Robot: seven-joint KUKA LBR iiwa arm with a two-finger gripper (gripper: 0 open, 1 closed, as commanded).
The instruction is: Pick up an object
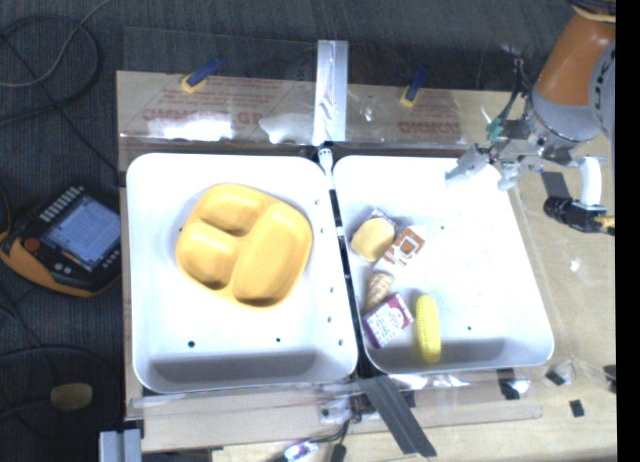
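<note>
Corn cob (427, 327) lies well apart from raised arm (572, 70)

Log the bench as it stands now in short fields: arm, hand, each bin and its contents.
arm: reaches in from the right, orange band above the wrist
hand: over the right bin's upper right corner, nothing seen between its fingers
left bin: one large yellow three-part tray
right bin: yellow corn cob, small round bun, red-and-white packet, orange-and-white packet, a pale item between them, too small to name
cluster: all five lie by the bin's left wall, away from the hand
</note>
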